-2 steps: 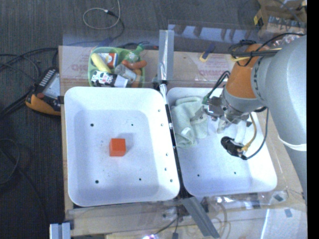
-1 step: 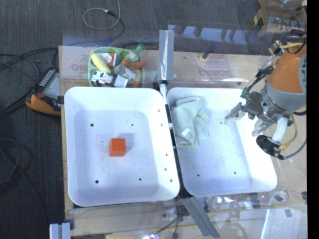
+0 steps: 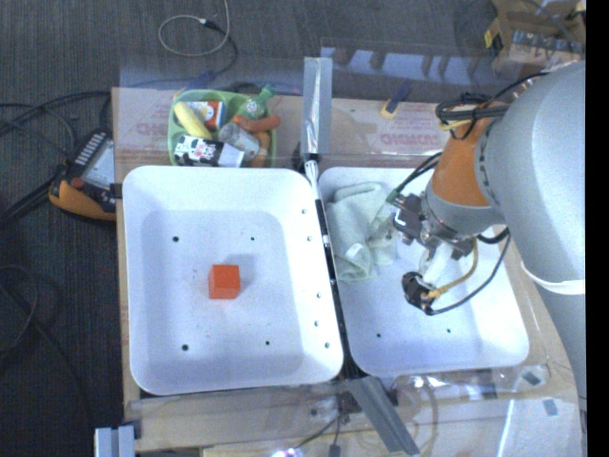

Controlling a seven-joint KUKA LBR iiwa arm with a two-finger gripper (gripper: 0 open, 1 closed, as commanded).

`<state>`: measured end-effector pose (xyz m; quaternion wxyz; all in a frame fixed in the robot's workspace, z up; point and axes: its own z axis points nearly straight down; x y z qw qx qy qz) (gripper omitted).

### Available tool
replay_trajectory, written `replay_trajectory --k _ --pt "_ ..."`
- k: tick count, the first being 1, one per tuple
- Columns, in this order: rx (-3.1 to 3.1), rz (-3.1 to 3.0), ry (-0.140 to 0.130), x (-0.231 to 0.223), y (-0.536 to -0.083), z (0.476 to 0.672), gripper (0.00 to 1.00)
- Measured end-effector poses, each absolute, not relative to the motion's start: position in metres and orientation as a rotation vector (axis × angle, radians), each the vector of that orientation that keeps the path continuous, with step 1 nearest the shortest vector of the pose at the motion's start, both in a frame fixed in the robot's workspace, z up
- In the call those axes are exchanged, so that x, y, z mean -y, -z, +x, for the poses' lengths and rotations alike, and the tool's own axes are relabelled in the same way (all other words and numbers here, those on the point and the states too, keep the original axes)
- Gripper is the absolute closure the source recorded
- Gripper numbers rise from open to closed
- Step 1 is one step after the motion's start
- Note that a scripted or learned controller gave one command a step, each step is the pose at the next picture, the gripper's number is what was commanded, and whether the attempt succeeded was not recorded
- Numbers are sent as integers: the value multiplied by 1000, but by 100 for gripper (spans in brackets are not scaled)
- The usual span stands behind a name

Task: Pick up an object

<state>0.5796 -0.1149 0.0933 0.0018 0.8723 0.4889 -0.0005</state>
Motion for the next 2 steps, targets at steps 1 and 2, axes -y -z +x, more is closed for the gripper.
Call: replay_trajectory --k 1,2 --pt "-1388 2817 9 160 -183 554 0" --pt "-1310 2854 -2 141 -94 522 0"
